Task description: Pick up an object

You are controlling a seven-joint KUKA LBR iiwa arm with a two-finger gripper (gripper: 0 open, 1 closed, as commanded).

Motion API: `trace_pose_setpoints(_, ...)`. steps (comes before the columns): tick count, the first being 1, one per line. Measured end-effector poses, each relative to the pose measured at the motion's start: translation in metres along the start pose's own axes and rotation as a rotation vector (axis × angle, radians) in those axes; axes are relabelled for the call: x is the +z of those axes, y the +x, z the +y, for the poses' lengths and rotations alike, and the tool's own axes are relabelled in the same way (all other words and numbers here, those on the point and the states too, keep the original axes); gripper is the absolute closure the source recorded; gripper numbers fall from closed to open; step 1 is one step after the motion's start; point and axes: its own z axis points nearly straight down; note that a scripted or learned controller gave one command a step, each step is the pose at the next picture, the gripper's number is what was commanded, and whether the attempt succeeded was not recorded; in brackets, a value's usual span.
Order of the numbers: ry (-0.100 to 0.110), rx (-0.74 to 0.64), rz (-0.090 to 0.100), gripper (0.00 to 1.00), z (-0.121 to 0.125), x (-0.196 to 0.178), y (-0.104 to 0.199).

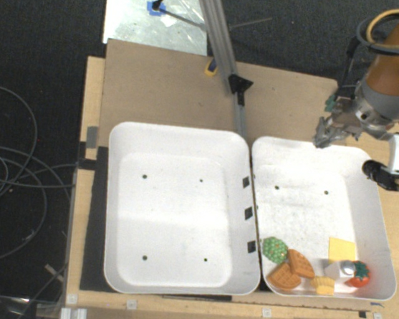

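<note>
you find the yellow block point(342, 249) in the right bin's point(302, 204) near corner, light, stiff, best pinched across flat sides, while the gripper point(325, 138) hangs at that bin's far rim, grip unreadable.

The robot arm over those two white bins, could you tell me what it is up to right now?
The gripper hangs above the far rim of the right bin, with nothing visibly in it. The items it could pick lie clustered in that bin's near corner: a green piece, two orange waffle-like pieces, a yellow block and a red-and-white item. Nothing has been picked up yet.
</note>
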Motion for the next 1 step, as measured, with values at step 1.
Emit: trace_pose_setpoints(1, 0.008, -0.004, 0.003, 1.00, -0.0079, 0.0050, 0.0539)
